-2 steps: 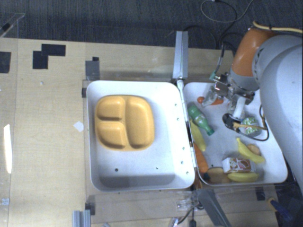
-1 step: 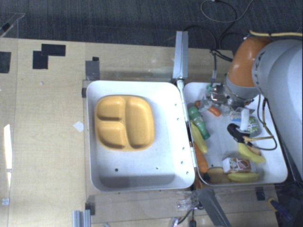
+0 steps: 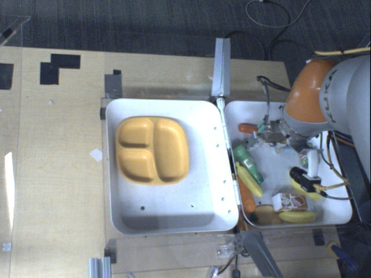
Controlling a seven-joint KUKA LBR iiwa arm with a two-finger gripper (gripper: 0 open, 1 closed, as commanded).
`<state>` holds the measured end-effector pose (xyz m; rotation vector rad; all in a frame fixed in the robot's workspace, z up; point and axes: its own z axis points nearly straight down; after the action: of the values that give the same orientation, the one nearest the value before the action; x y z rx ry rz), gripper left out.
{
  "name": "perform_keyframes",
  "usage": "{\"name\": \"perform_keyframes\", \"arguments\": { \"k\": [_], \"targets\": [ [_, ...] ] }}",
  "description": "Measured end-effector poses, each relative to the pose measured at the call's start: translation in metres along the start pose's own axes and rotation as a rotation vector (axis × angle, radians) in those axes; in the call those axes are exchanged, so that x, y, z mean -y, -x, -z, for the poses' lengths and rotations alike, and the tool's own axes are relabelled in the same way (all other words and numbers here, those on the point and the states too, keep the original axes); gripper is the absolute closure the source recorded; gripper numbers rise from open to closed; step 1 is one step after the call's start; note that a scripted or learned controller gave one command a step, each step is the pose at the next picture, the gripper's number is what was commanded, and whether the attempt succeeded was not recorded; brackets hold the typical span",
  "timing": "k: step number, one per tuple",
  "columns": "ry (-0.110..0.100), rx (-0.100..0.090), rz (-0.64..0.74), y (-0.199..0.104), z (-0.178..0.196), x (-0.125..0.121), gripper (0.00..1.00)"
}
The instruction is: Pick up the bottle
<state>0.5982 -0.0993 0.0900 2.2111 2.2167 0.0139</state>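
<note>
The bottle (image 3: 248, 163) is green and lies on its side in the right bin (image 3: 342, 213), close to the bin's left wall. My gripper (image 3: 271, 134) hangs over the upper middle of that bin, above and to the right of the bottle and apart from it. I see nothing held in it. A small red-orange piece (image 3: 247, 128) lies just left of the gripper.
A yellow banana-like piece (image 3: 250, 182) and an orange carrot (image 3: 248, 199) lie right below the bottle. A small carton (image 3: 290, 201), a banana (image 3: 298, 216) and a brown piece (image 3: 264, 214) sit along the front wall. The left bin (image 3: 116, 213) holds a yellow divided plate (image 3: 153, 150).
</note>
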Motion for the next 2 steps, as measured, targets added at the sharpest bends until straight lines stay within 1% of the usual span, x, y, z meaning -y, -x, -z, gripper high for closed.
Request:
{"name": "perform_keyframes", "arguments": {
  "k": [1, 2],
  "targets": [
    [-0.008, -0.001, -0.167, -0.045, 0.096, 0.044, 0.0],
    [0.0, 0.0, -0.12, -0.013, 0.0, 0.032, 0.0]
  ]
}}
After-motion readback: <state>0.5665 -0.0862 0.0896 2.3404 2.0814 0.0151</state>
